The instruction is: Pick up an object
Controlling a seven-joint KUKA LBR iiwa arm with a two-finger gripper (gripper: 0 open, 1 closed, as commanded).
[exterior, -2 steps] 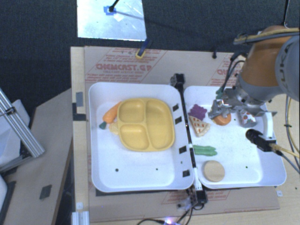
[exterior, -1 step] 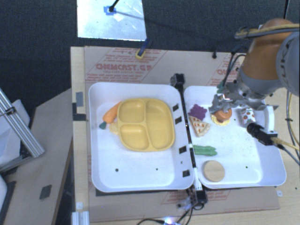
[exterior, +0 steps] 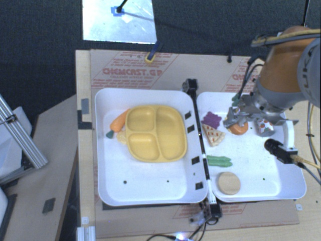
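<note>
Down over the upper part of the right-hand shallow white bin, the grey two-finger gripper hangs from the arm's wrist with its orange band. Its metal fingers sit right on top of a small round orange toy, though from where I stand I cannot tell whether they are spread or pinched, nor whether that piece is truly between them. Just to the left of it lies a purple cluster like a bunch of grapes, and touching below that a tan wedge shaped like a pizza slice. Further toward the front of the same bin a green pod-shaped piece lies flat, with a round beige disc like a biscuit near the front wall. A black cylindrical part juts over the bin's right side. Across the black divider, the left white bin holds a yellow three-compartment plastic tray, and an orange carrot-shaped toy rests against the tray's left edge, tilted, with a bit of green at its lower end.
</note>
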